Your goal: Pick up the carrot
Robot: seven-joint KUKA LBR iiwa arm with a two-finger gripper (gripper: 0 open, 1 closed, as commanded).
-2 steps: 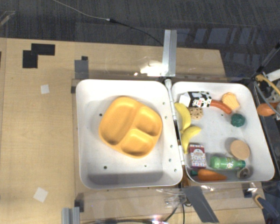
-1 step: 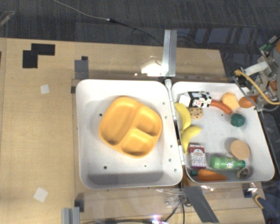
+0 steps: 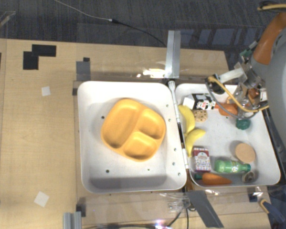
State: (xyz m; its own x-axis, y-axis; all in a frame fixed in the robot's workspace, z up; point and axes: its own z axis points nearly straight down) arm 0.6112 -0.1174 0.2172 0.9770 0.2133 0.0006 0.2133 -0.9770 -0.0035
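Carrot [image 3: 216, 179] lies flat along the near edge of the right bin [image 3: 271, 159], just beside the green bottle [image 3: 232, 166] and in front of the red box [image 3: 201, 158]. Round tan disc [image 3: 245, 152] sits right of the bottle. Two bananas [image 3: 190, 128] rest against the bin's left wall. Gripper [image 3: 248, 98] hangs over the far right part of this bin, near a teal object [image 3: 243, 124] and an orange piece [image 3: 227, 109]; whether its jaws stand apart or closed cannot be told, perhaps owing to cable clutter. Left bin [image 3: 90, 128] bears a yellow sectioned plate [image 3: 133, 128]
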